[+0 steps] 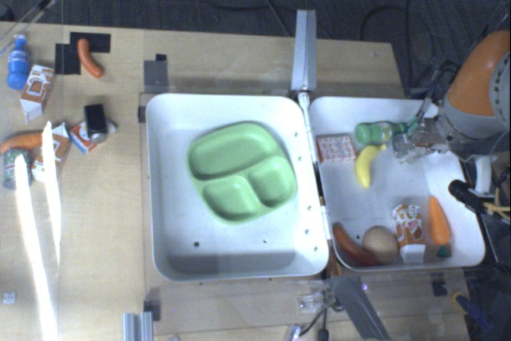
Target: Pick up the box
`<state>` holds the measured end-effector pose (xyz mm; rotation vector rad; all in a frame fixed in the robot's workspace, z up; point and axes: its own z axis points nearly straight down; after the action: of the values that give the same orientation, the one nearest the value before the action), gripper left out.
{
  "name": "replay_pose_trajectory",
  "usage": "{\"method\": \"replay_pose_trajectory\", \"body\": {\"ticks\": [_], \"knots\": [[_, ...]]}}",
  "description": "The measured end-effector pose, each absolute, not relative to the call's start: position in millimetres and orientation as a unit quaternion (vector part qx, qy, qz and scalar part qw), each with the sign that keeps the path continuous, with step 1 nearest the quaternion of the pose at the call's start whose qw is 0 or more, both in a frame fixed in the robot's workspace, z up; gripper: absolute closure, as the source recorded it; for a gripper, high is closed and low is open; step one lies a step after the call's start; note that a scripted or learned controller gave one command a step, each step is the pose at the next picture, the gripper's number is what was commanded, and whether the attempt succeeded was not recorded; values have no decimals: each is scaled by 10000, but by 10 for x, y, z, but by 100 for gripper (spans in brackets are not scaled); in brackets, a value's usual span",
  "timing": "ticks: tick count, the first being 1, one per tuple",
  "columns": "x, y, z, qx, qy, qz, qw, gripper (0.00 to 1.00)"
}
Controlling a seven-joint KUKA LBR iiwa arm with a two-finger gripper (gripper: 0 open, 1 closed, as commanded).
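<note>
The box (335,148) is flat, white with a red pattern, and lies in the right bin (471,255) against its left wall near the back. My gripper (409,142) hangs over the back of that bin, to the right of the box and apart from it. It is just beside the cap end of a green bottle (374,132). Nothing shows between its tips. The grey arm with its orange band (481,84) reaches in from the right.
The right bin also holds a banana (365,165), a small orange-and-white carton (409,224), a carrot (439,220), a potato (381,239) and a dark sausage (350,243). A green divided tray (242,170) lies in the left bin (168,243). Loose items sit on the bench at far left.
</note>
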<state>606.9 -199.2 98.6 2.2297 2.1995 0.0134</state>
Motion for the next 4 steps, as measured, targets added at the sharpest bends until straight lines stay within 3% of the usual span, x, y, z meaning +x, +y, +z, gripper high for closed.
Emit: {"method": "replay_pose_trajectory", "body": {"ticks": [1,2,3,4], "knots": [[5763,-1537,2007,7386,6742,16,24,100],[5228,-1478,2168,7475,6642,12,20,100],[4878,-1175,2045,7906,6123,6,3,100],[4896,-1165,2145,7889,6145,16,13,100]]}}
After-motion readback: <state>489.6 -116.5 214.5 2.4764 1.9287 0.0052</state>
